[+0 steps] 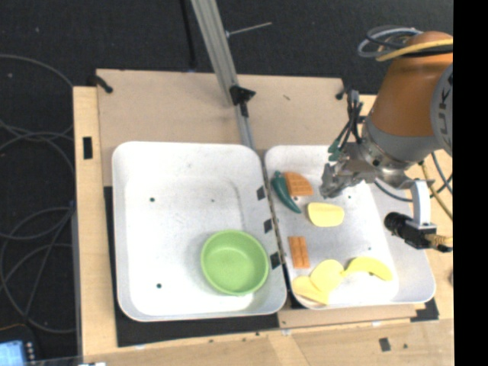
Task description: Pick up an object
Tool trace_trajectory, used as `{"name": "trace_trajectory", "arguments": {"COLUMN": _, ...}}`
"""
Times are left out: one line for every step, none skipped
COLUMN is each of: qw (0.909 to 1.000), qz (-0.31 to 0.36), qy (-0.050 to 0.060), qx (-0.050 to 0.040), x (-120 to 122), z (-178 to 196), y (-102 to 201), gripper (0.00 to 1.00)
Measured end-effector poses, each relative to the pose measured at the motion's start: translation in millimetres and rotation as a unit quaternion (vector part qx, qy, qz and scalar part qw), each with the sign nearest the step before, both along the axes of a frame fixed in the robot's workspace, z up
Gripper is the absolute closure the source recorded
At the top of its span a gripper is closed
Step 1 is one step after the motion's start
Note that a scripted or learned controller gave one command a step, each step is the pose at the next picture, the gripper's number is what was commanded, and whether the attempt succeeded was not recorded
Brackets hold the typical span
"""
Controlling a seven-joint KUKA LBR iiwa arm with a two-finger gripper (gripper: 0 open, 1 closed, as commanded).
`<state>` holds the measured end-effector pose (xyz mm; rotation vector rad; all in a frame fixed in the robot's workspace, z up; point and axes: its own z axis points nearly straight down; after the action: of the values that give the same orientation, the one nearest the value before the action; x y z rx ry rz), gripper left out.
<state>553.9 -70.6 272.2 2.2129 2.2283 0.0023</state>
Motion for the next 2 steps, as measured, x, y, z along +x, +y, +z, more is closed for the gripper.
{"name": "trace_trajectory", "arguments": {"qw": 1.0, "qz": -0.001, "qy": 0.0, "qx": -0.0005, "x": 17.0, "z": -13.9, "y": 40.9, "gripper": 1.0}}
{"name": "trace_trajectory", "arguments": {"qw": 1.0, "qz": 0.0, "qy": 0.0, "qx": 0.0004, "x": 30.5, "z": -15.2, "y": 101.0, "gripper": 1.0}}
